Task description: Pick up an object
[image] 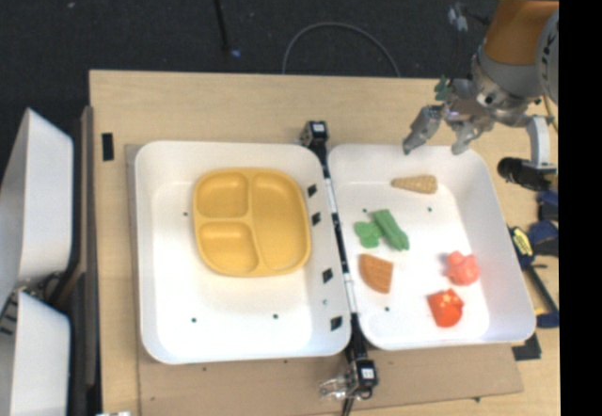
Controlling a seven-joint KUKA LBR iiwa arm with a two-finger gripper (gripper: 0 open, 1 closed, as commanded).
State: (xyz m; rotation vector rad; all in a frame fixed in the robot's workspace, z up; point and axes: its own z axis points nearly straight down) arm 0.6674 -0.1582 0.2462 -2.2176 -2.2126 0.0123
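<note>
From the camera view, the grey arm with its orange band [517, 24] is reaching in from the upper right, and the gripper [437, 136] is hanging above the far edge of the right bin [503, 207] with its jaws spread open and nothing between them.

The right bin is holding five small pieces. A tan cone-shaped piece [415, 184] is lying nearest the gripper, just inside the far wall. A green leafy toy [382, 230] is sitting near the middle — well apart from the gripper. An orange wedge [376, 272] is resting just below the green one, close to the divider side. A pink piece [461, 266] and a red piece [447, 307] are lying near each other toward the bin's near right corner.

The left bin [160, 311] is carrying a yellow divided plate [251, 221] with three compartments, sitting around its middle.

Both bins are lying side by side, touching along black clips, on the light wooden worktop [216, 104]. A thin dark cable [343, 33] is looping over the dark floor beyond the worktop's far edge.
</note>
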